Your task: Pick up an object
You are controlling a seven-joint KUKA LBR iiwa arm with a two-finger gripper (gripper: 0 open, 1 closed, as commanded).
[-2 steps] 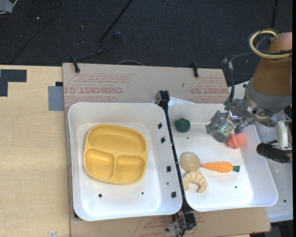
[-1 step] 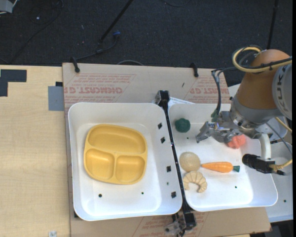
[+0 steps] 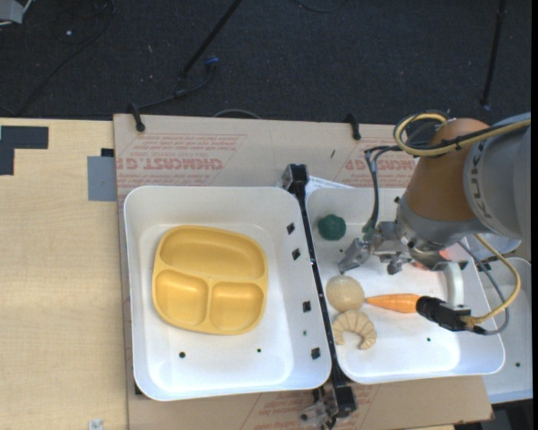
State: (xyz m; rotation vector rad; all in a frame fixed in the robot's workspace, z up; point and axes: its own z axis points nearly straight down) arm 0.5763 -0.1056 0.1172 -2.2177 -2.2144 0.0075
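End effector hovers low in the right bin; whether it is open or closed cannot be told. Nearest lie a croissant, a round bun and a carrot; farther back, a green ball. Left bin holds 1 yellow divided plate.

We see two white bins: the left bin carries a yellow divided tray, plain and unpatterned. In the right bin, beside that tray's bin, lie a dark green ball, a pale cream round bun, a tan croissant and an orange carrot. The arm above them is grey with an orange band.
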